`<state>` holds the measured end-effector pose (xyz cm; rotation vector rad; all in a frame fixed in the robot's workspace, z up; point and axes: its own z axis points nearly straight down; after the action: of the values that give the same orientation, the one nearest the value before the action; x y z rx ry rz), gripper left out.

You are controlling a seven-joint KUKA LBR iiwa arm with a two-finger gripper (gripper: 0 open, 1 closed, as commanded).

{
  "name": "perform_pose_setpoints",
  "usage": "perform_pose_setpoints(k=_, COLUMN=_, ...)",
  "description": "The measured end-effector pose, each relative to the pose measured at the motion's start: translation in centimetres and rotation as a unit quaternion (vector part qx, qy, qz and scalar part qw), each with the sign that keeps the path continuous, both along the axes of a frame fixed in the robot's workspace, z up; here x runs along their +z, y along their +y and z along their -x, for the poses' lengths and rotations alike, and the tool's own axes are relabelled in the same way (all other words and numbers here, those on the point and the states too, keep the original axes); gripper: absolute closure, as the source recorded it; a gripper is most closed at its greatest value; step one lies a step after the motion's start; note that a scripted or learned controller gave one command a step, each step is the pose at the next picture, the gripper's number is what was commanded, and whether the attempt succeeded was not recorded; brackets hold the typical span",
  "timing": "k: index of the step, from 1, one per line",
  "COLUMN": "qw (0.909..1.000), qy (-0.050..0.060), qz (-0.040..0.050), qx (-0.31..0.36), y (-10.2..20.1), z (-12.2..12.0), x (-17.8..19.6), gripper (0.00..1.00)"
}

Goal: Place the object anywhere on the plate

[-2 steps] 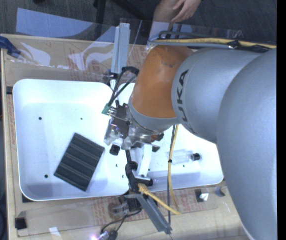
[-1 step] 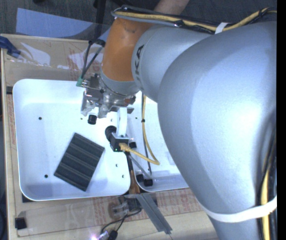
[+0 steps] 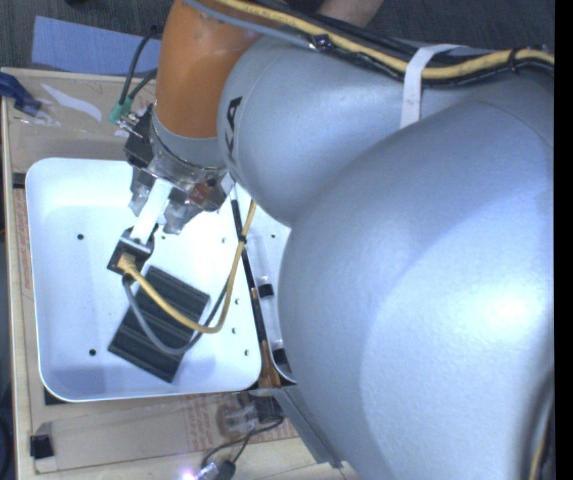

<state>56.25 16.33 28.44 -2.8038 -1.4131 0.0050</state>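
Starting nearest the lens with the grey arm [image 3: 416,268], crowding the right half of the frame. Moving past it to the strip of worktop [image 3: 146,428] along the bottom edge, then into the left white bin [image 3: 41,268]. Finding the likely task object there, a dark ribbed block [image 3: 156,333], lying flat on the bin floor at lower centre-left, long axis running diagonally from lower left to upper right. Noting a yellow cable [image 3: 228,288] looping across the block's upper end. Looking further up to the gripper [image 3: 158,213], hanging above the bin floor at centre-left, under the orange band [image 3: 191,78]. Not managing to tell whether clenched or released; a small yellow-and-black piece [image 3: 126,258] sitting just below, too unclear to name. Judging the key relation: block lying below and slightly left of the gripper in the frame, near but apart, so calling for closing across the short width, square to that diagonal.
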Motion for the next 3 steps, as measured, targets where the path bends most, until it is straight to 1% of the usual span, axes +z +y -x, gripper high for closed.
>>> perform_pose_setpoints(k=1, qw=0.9994, qy=0.003, qz=0.0005, qx=-0.036, y=-3.8, z=-3.9, x=-11.2, gripper=1.00)
perform_pose_setpoints(k=2, qw=0.9916, qy=-0.001, qz=-0.0012, qx=0.129, y=-7.7, z=-5.7, x=-3.9, gripper=1.00)
perform_pose_setpoints(k=3, qw=0.9987, qy=0.003, qz=0.0006, qx=-0.052, y=-12.9, z=3.0, x=-9.5, gripper=1.00)
